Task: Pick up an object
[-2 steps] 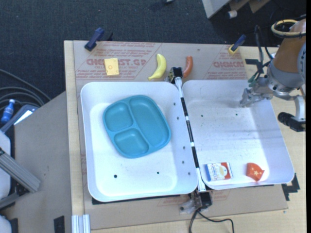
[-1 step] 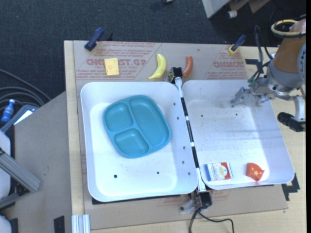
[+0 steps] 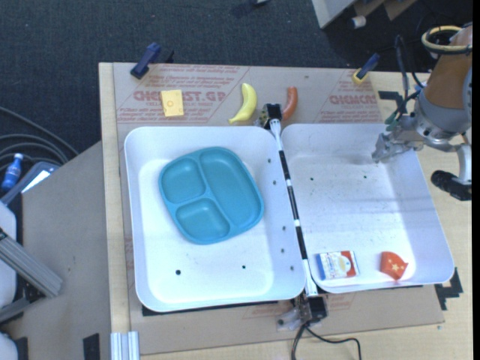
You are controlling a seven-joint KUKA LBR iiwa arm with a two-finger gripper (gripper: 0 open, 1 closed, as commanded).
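End effector (image 3: 382, 150) hangs over the right bin's (image 3: 420, 201) far end; its state cannot be told. Blue divided plate (image 3: 211, 194) sits in the left bin (image 3: 142, 201). In the right bin's near end lie a small carton (image 3: 335, 265) and a red piece (image 3: 394, 265), well apart from the end effector. Risk: closing where it hangs would likely catch nothing.
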